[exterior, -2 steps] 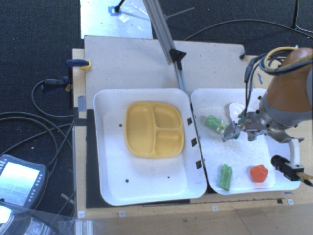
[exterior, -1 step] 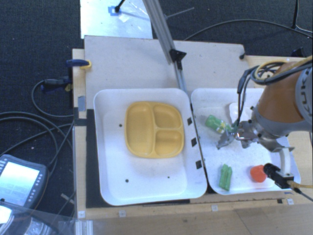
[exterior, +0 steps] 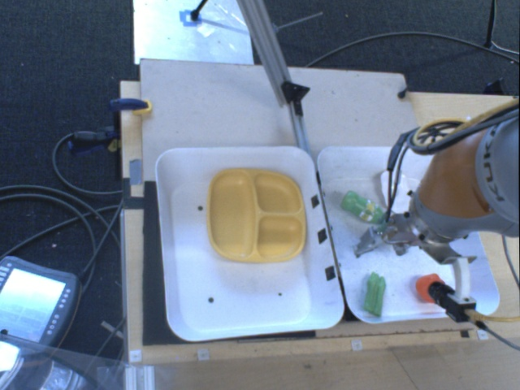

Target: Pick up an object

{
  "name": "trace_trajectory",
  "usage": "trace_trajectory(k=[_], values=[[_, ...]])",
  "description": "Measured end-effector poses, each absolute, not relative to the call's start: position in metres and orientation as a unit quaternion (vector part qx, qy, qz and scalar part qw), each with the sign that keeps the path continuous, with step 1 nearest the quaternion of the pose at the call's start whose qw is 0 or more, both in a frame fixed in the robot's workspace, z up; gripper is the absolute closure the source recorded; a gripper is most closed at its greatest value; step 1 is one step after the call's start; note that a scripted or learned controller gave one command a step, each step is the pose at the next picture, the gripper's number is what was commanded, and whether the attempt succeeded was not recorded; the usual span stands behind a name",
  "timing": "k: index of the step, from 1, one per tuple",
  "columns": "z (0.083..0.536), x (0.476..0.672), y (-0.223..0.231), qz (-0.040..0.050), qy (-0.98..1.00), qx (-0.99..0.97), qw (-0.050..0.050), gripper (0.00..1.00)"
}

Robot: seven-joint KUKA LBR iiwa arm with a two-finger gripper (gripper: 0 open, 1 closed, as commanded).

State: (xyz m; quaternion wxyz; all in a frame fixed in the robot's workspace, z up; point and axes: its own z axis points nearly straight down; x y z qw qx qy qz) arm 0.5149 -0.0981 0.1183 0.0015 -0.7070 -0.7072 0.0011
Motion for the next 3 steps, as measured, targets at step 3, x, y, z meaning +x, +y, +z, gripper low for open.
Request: trace_trajectory(k=[3], values=[[0.249,0.507,-0.1,-0.0025,-0.709,-0.705,-0.004,1.0]])
